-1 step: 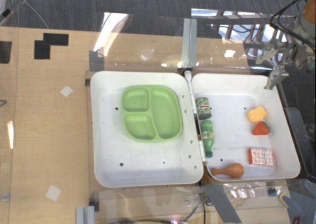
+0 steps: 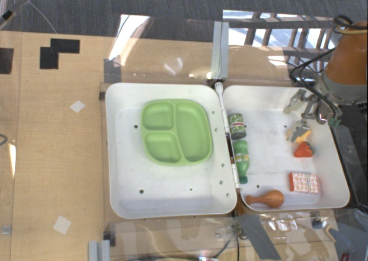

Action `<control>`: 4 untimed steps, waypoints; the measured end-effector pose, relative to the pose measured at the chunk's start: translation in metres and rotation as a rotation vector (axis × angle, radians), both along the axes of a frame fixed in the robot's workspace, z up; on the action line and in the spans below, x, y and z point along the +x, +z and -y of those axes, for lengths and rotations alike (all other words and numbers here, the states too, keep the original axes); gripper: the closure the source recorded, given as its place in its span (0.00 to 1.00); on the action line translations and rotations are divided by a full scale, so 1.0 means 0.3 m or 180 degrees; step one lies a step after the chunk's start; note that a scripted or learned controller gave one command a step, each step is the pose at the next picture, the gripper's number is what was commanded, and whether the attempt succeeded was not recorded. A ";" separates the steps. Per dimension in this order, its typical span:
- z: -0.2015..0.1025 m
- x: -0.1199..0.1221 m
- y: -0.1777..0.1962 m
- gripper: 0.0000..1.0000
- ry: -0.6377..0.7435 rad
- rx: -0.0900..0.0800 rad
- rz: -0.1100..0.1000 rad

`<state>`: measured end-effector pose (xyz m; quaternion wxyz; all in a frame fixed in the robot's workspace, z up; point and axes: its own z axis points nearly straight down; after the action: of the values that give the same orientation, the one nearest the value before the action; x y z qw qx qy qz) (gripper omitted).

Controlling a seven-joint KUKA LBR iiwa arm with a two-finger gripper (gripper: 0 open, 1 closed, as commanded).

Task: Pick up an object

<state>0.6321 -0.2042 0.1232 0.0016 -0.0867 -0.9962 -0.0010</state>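
1. Two-finger metal gripper (image 2: 301,129): fingers spread apart, nothing between them, over the right white plastic bin (image 2: 264,104).
2. Small red strawberry-shaped toy (image 2: 303,150) just below the fingertips, probably the target.
3. Green sectioned plastic plate (image 2: 175,131) sits in the left bin, well apart.

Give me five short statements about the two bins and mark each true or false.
1. The green plate lies in the left bin. True.
2. The bottle lies in the left bin. False: it lies in the right bin, along the divider.
3. The gripper is above the right bin. True.
4. The red box sits on the plate. False: it is in the right bin.
5. The can lies above the bottle. True.
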 end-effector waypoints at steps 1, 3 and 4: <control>0.000 0.018 -0.116 0.00 -0.0019 -0.0015 0.0046; -0.225 0.110 -0.116 1.00 0.0075 -0.0003 0.0050; -0.294 0.117 -0.116 1.00 -0.0247 -0.0006 0.0045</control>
<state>0.6671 -0.1160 0.0883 -0.0056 -0.1254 -0.9921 -0.0007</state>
